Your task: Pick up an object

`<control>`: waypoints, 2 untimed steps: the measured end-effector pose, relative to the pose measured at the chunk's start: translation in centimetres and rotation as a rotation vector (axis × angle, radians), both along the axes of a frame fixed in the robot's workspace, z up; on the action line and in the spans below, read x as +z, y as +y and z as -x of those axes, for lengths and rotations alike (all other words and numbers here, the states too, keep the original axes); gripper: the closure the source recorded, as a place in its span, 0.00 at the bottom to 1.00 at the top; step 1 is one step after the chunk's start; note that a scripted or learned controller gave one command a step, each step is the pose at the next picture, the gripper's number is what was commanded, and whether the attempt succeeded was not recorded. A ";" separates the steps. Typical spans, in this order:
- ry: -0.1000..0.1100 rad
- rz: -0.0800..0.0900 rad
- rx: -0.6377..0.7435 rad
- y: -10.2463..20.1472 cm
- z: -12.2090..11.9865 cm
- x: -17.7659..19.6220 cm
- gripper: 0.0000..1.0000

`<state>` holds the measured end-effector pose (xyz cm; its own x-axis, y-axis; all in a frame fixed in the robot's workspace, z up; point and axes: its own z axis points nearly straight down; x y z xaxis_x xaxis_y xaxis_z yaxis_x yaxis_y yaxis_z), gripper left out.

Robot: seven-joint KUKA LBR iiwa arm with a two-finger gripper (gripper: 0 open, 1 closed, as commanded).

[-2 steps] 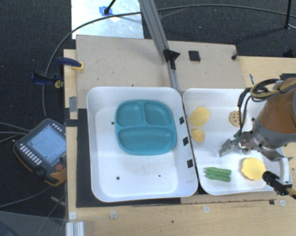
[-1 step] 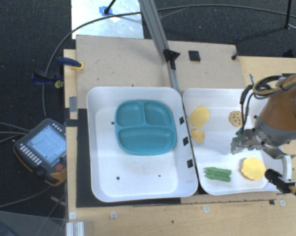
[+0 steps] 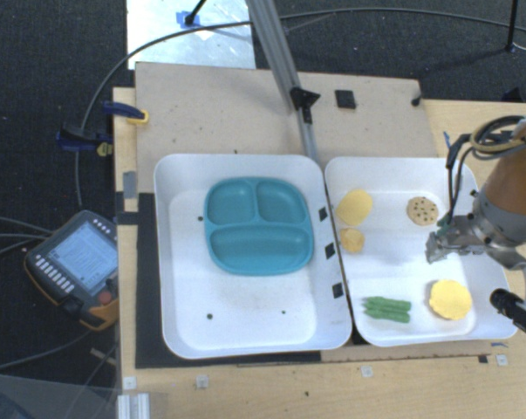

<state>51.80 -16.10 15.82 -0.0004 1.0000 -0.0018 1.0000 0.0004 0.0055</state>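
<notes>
The claw (image 3: pixel 443 244) hangs over the right bin (image 3: pixel 380 171); whether it is open or closed cannot be told, and nothing shows in its grip. The nearest object, a yellow round piece (image 3: pixel 450 299), lies just below the claw, toward the bin's front edge.

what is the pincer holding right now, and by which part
Nothing that can be seen. The pincer hangs over bare floor of the right bin, between the cookie and the yellow disc, touching neither.
</notes>
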 end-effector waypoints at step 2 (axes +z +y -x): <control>0.003 -0.001 0.004 -0.9 -0.7 6.1 1.00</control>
